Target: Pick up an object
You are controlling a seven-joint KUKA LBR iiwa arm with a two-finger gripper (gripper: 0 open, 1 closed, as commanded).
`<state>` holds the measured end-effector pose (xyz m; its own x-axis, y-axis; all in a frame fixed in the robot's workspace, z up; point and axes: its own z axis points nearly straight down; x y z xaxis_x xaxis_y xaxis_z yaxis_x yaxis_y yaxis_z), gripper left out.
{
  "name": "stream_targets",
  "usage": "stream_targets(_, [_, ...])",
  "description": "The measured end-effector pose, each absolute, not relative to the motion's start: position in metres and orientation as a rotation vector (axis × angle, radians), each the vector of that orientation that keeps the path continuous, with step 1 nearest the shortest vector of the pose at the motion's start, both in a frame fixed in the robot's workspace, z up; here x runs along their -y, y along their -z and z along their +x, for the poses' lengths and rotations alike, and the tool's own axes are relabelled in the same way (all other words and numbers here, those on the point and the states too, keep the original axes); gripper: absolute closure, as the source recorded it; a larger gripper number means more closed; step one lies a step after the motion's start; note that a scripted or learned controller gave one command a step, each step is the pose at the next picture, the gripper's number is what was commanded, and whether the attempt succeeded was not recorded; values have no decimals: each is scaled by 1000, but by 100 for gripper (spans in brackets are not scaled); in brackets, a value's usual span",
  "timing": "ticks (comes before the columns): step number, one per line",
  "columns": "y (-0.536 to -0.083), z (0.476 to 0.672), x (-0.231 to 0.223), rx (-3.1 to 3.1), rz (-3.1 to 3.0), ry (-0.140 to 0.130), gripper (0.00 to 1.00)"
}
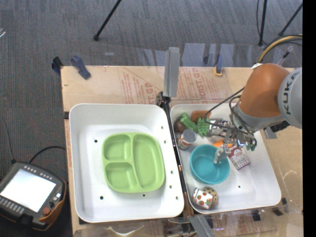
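**Hand low over the blue bowl, nothing lifted yet**

Hand (220, 154) down in the right bin (266, 189), right of centre in the frame, tip at the blue bowl (207, 168) and apparently over its upper-right rim. Impossible to tell from this slanted view whether spread or pressed together (too small, too much metal clutter around the wrist). Nothing visibly between the fingers, so no grasp to report.

Judged progress: reach made, pick not done. Closing on something and lifting it clear of the bin left to do.

Likeliest target, going by position: the blue bowl, round, smooth, open side up, sitting flat on the bin floor in the middle of the right bin. Thin rim, probably the only pinchable part.

Just right of the hand, touching or nearly touching the bowl, a small red-and-white carton (240, 159). Toward the upper left of that bin, a green toy (196, 125), a brown rounded piece (199, 115) and a small can (186, 139). At the lower edge, a spotted cup on its side (205, 198).

Further left, a green divided plate (133, 162) in the left bin (84, 127); both bins on the table (113, 83).
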<state>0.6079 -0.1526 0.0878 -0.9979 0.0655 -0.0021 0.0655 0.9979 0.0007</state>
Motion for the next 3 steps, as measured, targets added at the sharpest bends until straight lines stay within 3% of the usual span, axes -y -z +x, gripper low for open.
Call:
stream_targets(1, [-88,584,151,-3132,225,-2,0])
stream_targets(2, [-100,587,149,-3128,219,-5,100])
stream_targets(3, [-99,586,149,-3129,218,-5,0])
